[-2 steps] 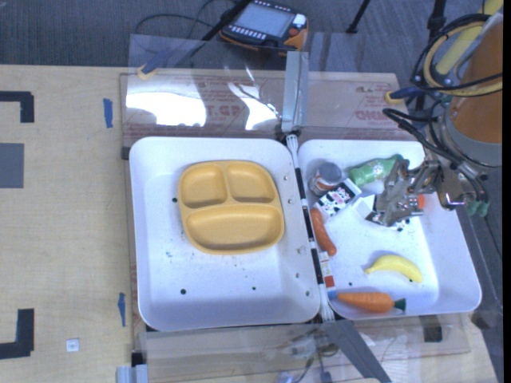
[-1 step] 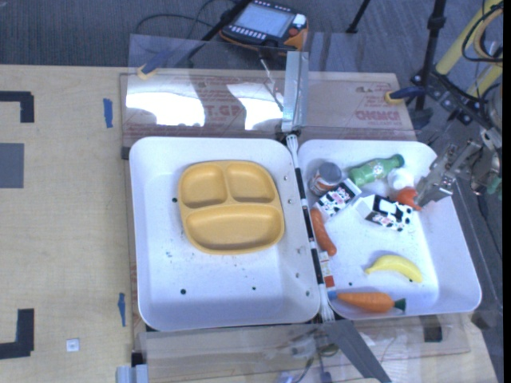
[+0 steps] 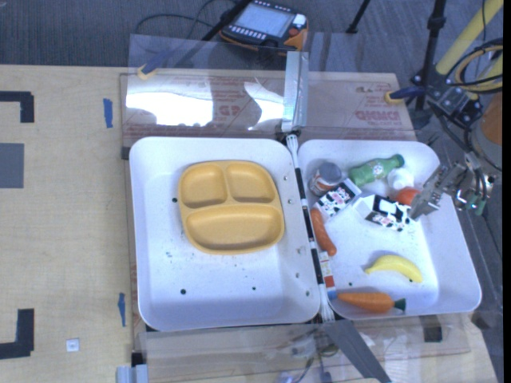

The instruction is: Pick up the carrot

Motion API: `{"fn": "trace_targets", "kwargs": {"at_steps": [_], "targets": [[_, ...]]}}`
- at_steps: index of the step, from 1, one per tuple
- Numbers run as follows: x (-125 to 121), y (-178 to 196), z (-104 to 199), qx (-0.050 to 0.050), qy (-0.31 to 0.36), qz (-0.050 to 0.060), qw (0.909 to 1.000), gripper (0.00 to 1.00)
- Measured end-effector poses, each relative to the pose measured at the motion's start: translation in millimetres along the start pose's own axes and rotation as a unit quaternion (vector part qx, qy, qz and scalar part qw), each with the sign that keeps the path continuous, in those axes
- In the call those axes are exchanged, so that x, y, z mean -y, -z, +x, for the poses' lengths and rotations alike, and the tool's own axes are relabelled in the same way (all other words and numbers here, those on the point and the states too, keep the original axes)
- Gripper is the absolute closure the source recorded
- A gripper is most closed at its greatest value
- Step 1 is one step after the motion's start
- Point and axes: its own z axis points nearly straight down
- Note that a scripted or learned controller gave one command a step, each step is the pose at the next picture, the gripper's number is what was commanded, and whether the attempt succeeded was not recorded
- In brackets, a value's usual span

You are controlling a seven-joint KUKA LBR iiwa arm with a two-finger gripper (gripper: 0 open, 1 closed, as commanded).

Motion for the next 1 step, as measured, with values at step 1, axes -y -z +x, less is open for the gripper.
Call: {"fn": "trace_targets", "kwargs": {"at_steps": [1], "targets": [[51.4, 31.5, -8.3, 0.002, -0.215, 0.000, 0.9765, 1.00]]}}
